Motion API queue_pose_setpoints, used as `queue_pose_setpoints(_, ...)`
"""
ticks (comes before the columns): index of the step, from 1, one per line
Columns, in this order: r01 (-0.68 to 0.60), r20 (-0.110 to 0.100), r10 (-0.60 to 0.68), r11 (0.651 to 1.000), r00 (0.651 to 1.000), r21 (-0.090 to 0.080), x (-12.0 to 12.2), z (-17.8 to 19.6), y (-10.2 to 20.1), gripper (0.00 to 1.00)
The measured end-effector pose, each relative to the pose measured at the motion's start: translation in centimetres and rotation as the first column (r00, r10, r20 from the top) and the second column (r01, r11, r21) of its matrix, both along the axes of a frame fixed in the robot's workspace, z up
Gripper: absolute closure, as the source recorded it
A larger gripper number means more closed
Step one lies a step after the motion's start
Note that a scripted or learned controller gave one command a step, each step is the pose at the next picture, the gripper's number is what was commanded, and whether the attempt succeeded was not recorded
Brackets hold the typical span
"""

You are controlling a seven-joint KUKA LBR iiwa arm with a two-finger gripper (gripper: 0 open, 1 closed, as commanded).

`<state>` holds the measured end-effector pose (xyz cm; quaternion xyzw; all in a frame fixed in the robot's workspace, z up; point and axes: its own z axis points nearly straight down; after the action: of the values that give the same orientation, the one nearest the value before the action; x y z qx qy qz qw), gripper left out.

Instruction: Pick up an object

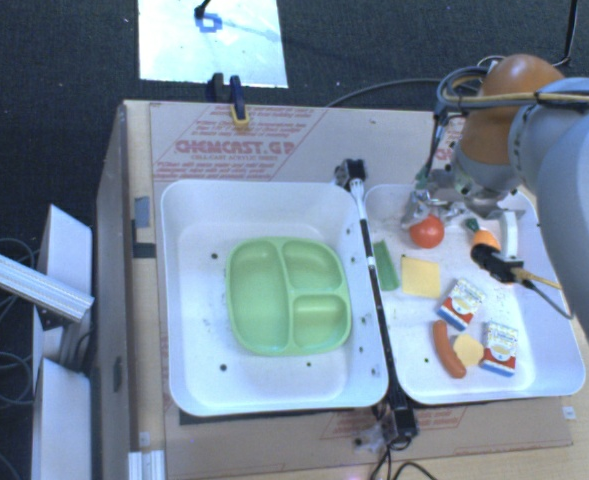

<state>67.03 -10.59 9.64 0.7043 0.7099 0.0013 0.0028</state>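
So the worktop (274, 138) is a brown board with "CHEMCAST GP" printed on it in red, readable at upper centre above the bins; there's smaller red print around it that I can't make out. Dark carpet all round, with a pale shiny sheet (212, 26) on the floor at the top.

The left bin (189, 298) has a light green divided plate (287, 295) lying flat. In the right bin (544, 363), the gripper (429, 206) sits at the upper left corner, right above a red tomato (427, 232), and I can't tell if it's apart or together. The tomato is round, so no real long axis. Near it are a green stick (385, 265) running top to bottom, a yellow cheese slice (421, 277), a sausage (449, 348) lying roughly top to bottom, and two small red, white and blue cartons (459, 304) with unreadable labels.
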Motion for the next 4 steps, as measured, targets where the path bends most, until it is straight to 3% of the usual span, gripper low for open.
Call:
queue_pose_setpoints(1, 0.002, 0.001, -0.002, 1.0, 1.0, 0.001, -1.2, 10.5, 2.5, 1.0)
queue_pose_setpoints(2, 0.006, -0.003, -0.006, 1.0, 1.0, 0.001, -7.6, 12.6, 0.6, 1.0)
queue_pose_setpoints(3, 0.007, -0.005, -0.007, 1.0, 1.0, 0.002, -14.7, 11.3, 0.4, 1.0)
queue_pose_setpoints(4, 0.004, -0.003, -0.004, 1.0, 1.0, 0.001, -6.1, 10.7, -0.9, 1.0)
